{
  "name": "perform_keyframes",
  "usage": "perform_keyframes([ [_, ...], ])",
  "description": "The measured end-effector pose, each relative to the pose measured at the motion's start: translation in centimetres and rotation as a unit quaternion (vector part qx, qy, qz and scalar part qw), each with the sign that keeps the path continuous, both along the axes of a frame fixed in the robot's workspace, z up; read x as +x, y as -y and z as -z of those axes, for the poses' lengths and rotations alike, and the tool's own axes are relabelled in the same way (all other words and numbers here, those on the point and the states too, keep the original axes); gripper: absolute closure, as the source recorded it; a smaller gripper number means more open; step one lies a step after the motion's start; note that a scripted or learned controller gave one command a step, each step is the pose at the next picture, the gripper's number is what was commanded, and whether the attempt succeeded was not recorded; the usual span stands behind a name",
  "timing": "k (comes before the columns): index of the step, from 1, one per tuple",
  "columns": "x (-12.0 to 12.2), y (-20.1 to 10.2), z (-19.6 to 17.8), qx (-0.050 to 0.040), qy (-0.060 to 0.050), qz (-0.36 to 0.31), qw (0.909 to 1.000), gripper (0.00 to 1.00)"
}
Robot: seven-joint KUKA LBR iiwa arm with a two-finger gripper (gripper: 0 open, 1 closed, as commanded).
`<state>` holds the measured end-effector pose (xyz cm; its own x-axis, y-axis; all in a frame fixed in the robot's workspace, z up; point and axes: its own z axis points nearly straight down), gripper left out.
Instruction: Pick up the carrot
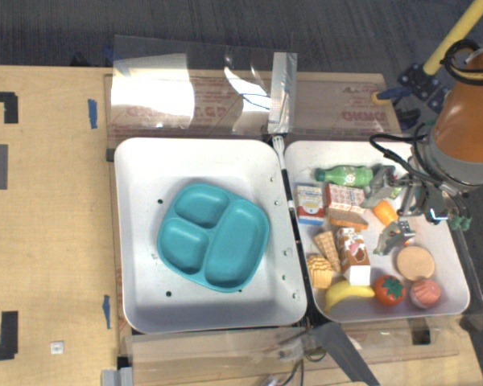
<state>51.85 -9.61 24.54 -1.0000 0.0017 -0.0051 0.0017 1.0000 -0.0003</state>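
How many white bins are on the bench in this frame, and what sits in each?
2. The left bin holds a teal divided plate. The right bin holds a pile of toy food, including the carrot; some pieces may be hidden under the arm.

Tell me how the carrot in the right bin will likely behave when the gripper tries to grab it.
The carrot looks like a small, smooth toy piece, so probably stiff, light and somewhat slippery. Its tapered shape may let it squirt from the gripper. Crowded by the green bottle and neighbours, it could shift when nudged.

Teal 3-section plate [214, 236] in left bin [137, 215], gripper [396, 230] beside carrot [385, 211] in right bin [459, 272]
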Motion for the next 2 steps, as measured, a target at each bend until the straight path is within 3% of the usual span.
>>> perform_keyframes([
  [1,7.5,2.3,2.4,0.0003,0.0,0.054,0.9985,0.0],
  [2,6.6,9.1,12.1,0.0008,-0.006,0.058,0.9983,0.0],
])
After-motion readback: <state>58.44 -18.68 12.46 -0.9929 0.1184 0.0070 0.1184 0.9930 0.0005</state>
